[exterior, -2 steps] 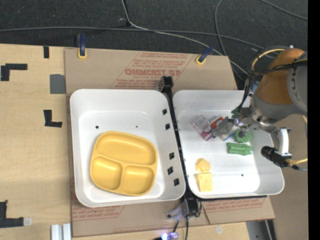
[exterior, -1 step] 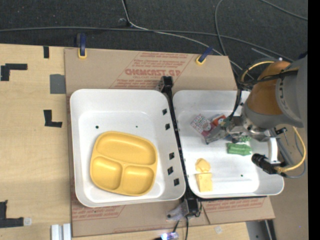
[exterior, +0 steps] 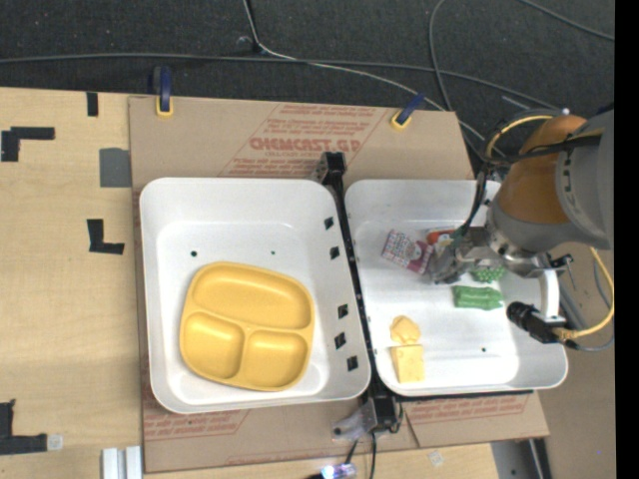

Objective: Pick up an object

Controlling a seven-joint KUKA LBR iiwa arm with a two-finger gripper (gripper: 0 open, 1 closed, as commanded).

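**Camera view: arm low in the right bin, nothing lifted yet**

Camera view shows the gripper [exterior: 451, 260] down inside the right bin [exterior: 439, 200], at a small cluster of things near its far middle. I cannot tell how the claw stands; it is dark and tangled with the clutter. Just left of it lies a pink-and-white packet [exterior: 401, 248], with something small and red [exterior: 439, 238] beside. A green object [exterior: 477, 296] rests just near-right of the claw. Nearer in the same bin sit two yellow pieces [exterior: 405, 348], well apart from the arm. By my reckoning the pick is not done: nothing is visibly raised. The left bin [exterior: 240, 196] holds a yellow divided plate [exterior: 247, 324]. The crowding could foul the grasp.
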